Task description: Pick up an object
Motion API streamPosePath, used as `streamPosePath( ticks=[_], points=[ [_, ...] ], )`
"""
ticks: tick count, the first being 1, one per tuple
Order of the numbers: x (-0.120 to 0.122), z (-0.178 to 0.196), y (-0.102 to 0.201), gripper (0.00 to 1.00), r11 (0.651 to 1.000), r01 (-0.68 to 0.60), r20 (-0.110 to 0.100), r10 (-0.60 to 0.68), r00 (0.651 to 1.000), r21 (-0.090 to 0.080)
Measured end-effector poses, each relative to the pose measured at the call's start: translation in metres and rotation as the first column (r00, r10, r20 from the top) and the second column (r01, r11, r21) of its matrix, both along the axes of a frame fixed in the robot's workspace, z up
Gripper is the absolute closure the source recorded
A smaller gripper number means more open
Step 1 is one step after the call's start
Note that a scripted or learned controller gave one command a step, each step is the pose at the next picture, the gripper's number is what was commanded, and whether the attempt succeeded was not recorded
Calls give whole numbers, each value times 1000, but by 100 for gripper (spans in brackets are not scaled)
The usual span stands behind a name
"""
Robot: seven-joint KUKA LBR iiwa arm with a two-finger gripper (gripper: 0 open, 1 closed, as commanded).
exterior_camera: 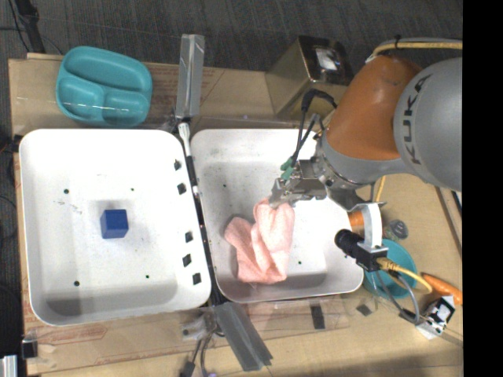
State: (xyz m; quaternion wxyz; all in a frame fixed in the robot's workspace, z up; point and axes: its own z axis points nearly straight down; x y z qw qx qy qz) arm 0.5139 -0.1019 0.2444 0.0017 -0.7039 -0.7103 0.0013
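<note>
Right bin (236,155) has the gripper (284,198) clenched on a pink cloth (263,242); blue cube (115,223) sits apart.

Pretty evenly lit from overhead, nothing harsh. Both white bins (47,179) are rendered bright, close to blown out on their floors, with soft grey shadows pooled along the near walls. A faint shadow is cast under the pink cloth (263,242). Fine detail is smeared a bit by compression, and the dark floor up top is left murky.
</note>
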Motion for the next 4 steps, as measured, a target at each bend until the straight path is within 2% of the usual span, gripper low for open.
streamPosePath(
  ticks=[1,2,3,4],
  points=[
    [28,-58,-31,0,1000,-25,0,25,1000,0],
    [54,-151,-53,0,987,-164,7,164,986,-1],
    [35,-152,-17,0,981,-194,4,194,981,0],
    [30,-152,1,0,986,-168,2,168,986,1]
  ],
)
